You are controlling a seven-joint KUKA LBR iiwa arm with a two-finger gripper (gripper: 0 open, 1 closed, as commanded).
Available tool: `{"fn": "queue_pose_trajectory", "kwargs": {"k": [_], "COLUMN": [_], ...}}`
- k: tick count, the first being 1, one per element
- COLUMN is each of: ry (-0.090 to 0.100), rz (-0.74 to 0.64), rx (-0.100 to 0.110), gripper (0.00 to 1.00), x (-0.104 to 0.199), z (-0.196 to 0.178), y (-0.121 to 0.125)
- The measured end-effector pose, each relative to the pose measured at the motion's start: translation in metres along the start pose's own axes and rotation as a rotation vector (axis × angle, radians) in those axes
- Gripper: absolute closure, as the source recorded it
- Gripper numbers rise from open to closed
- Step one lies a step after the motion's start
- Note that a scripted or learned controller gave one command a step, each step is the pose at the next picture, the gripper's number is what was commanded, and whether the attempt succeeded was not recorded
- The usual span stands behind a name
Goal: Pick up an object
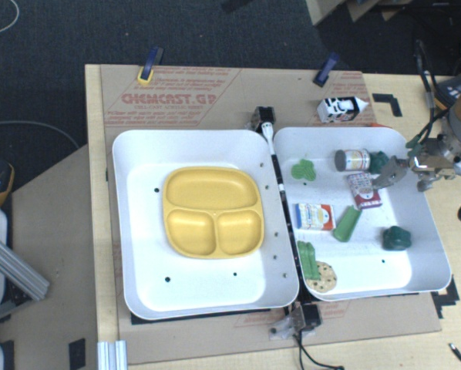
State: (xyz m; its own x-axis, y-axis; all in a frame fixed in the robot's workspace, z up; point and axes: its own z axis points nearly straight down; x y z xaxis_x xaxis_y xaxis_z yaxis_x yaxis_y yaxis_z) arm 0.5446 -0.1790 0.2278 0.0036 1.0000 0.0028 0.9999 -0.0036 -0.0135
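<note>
Reaching in from the right, the gripper [391, 173] hovered beside the small jar [352, 160]; its spread was unreadable. Centring over one item before descending would serve best.

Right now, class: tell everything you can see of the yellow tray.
The yellow tray looks like smooth moulded plastic, with rounded corners and three hollows: one long one across the far side, two smaller ones nearer the camera. It lies flat, right way up, about mid-floor in the left bin. Nothing lies in it or touches it.
</note>
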Motion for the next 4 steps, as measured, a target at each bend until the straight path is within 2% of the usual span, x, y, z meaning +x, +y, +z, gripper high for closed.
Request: {"fn": "queue_pose_trajectory", "kwargs": {"k": [1,2,4], "ry": [-0.003,0.0,0.0], "rz": [-0.004,-0.002,-0.003], "rx": [-0.014,-0.006,-0.011], "gripper": [0.0,0.0,0.0], "x": [0.0,-0.006,-0.009], "z": [-0.008,0.053,0.145], "y": [0.003,0.003,0.012]}}
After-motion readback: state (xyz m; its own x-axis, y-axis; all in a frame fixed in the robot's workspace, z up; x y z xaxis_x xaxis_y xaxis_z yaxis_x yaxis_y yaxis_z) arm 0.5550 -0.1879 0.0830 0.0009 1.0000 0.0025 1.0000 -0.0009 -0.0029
